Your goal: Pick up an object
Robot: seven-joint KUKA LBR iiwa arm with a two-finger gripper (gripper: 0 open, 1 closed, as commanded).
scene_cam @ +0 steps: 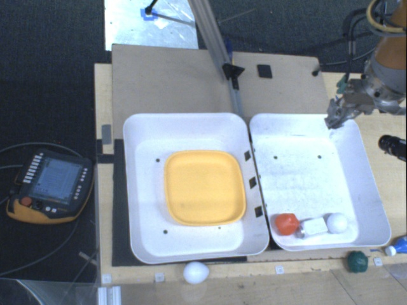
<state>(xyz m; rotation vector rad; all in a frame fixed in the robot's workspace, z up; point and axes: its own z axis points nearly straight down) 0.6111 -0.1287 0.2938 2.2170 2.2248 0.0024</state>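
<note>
In the right bin [305, 170], along its near edge, lie a small red object [285, 223], a white block [313, 227] and a white ball [337, 222], close together. A yellow square plate [205, 187] rests in the left bin [146, 170]. My gripper [335, 115] hangs over the far right corner of the right bin, well away from those objects, and I see nothing between its fingers.
A white egg-like ball [196, 272] lies on the bench in front of the left bin. A dark green ball [357, 261] and a blue item [397, 247] sit at the bench's front right. A teach pendant [49, 190] lies on the floor at left. A metal pole [213, 27] slants over the back.
</note>
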